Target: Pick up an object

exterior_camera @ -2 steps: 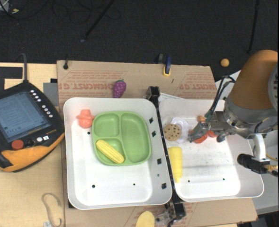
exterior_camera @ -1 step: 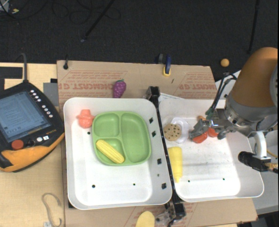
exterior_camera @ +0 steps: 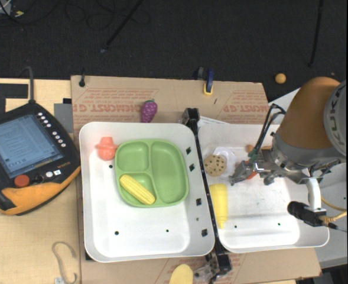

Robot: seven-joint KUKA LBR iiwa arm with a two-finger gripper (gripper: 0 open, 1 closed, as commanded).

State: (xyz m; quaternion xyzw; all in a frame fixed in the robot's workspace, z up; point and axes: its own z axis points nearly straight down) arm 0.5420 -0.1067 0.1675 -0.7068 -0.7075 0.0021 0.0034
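Observation:
My gripper (exterior_camera: pixel 242 174) hangs low over the right bin (exterior_camera: pixel 268 232), near its middle, with the arm reaching in from the right. Just left of it lies a round brown cookie (exterior_camera: pixel 214 165), and a small white piece (exterior_camera: pixel 227 155) rests beside the cookie. A yellow oblong object (exterior_camera: pixel 220 203) lies along the right bin's left wall, below the cookie. Nothing shows in the gripper. In the left bin (exterior_camera: pixel 138 238) a green divided plate (exterior_camera: pixel 165 167) carries a yellow corn cob (exterior_camera: pixel 137 189), and a pink-orange toy (exterior_camera: pixel 106 148) sits at the bin's upper left corner.
A purple bunch of grapes (exterior_camera: pixel 149 110) lies on the cardboard behind the left bin. A yellow item (exterior_camera: pixel 181 273) sits at the front edge below the bins. A teach pendant (exterior_camera: pixel 23 152) rests at the left of the bench. A clamp (exterior_camera: pixel 208 83) holds the cardboard's back edge.

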